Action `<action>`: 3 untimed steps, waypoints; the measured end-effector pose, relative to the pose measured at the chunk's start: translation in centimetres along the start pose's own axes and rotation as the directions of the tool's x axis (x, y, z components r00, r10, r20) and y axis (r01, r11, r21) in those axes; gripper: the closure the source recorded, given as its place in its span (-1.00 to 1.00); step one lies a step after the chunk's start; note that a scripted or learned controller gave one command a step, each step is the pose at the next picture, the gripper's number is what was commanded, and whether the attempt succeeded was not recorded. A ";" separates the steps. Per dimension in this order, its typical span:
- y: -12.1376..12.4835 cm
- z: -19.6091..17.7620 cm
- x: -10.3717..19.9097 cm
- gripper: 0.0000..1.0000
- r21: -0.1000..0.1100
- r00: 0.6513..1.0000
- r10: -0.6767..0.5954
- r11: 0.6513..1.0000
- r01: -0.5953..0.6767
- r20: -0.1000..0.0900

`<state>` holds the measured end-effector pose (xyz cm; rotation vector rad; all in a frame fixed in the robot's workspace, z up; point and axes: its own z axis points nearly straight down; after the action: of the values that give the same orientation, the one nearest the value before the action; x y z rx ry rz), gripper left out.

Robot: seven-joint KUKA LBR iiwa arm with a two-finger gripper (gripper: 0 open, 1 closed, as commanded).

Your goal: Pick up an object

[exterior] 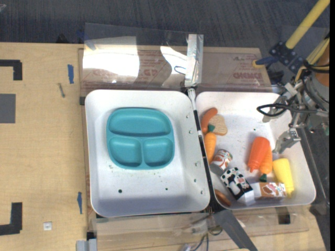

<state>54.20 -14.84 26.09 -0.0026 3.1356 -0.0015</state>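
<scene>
Two white bins sit side by side on the wooden desk [42, 156]. The left bin [99, 192] carries a teal divided plate [140, 137] in its middle. The right bin [246, 109] holds a crowd of toy food: an orange carrot [209, 145] and a tan cookie [218, 125] along the left wall, a small can [221, 158] below them, a black-and-white cow toy [235, 181] nearer the front, a small carton [272, 190] at the front right, and an orange bottle [259, 153] lying just beside a yellow piece [283, 174]. The hand [287, 139] hangs over the right side of this bin, just beside the orange bottle; nothing is seen between its fingers, and how far they are open I cannot tell. A clear plastic sheet [136, 61] stands behind the bins
</scene>
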 end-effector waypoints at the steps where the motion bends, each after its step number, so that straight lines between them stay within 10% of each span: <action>1: -3.5 8.7 2.7 -1.00 -0.002 1.000 -0.018 1.000 0.018 -0.009; 3: -5.6 15.4 1.2 -1.00 0.021 0.995 -0.096 0.995 0.096 0.036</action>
<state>53.06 -20.47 10.73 -0.1514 3.0943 -0.0324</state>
